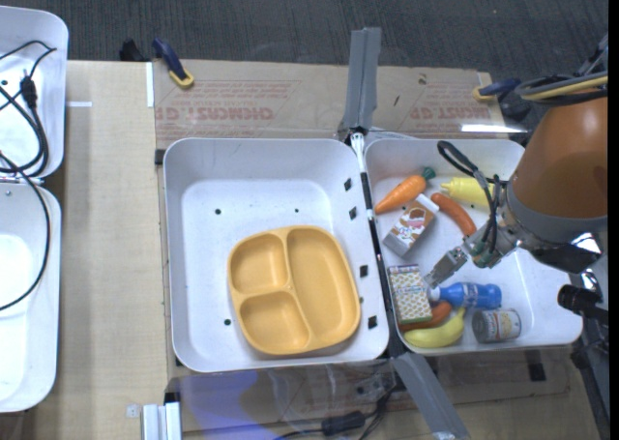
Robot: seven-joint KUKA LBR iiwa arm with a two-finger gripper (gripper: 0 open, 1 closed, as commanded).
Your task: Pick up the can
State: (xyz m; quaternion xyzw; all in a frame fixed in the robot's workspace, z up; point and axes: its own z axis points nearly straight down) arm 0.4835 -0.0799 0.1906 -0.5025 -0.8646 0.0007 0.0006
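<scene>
The can (497,325) lies on its side at the near right of the right bin (551,336), beside the blue bottle (469,294). The gripper (453,264) hovers released, holding nothing. The can seems stiff, smooth and round; grip across its body.

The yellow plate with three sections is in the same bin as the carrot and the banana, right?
Not quite. The camera view shows the yellow three-section plastic plate alone in the left white bin. The orange carrot and the yellow banana lie in the right white bin, with the small silver can that the task is about.
</scene>
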